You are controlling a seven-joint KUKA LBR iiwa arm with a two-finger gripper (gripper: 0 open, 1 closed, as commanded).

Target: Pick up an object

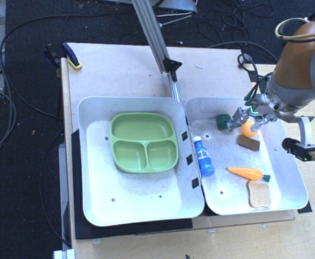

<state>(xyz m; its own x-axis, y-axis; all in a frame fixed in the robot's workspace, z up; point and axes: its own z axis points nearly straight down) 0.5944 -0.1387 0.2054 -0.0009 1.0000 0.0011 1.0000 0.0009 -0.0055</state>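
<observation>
My gripper (248,120) hovers low over the back of the right bin (287,171), open, with its two fingers spread to either side of a small orange ball (247,129). A brown block (248,142) lies just in front of the ball, touching it. A dark green piece (223,121) sits just left of the left finger. Nearer the front lie an orange carrot (245,172) with a green tip and a tan bread slice (259,194). A blue and white tube (203,156) rests along the bin's left side.
The left bin (93,144) holds a green divided plate (144,142). A slanted metal pole (152,28) reaches down to the seam between the bins at the back. The arm's orange and grey body (300,63) stands over the right bin's back right corner.
</observation>
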